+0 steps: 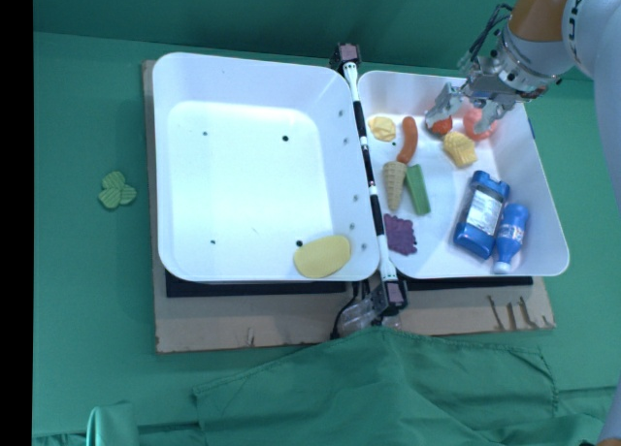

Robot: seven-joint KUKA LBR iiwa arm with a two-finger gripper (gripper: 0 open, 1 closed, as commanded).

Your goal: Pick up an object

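Claw (464, 111) above upright orange toy (477, 122)

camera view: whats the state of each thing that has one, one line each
gripper: low over the right bin's far end, fingers spread, nothing seen between them
blue bottle: lying on its side in the right bin
small blue bottle: lying flat beside it, touching
ice cream cone: lying flat
yellow piece: lying flat in the left bin
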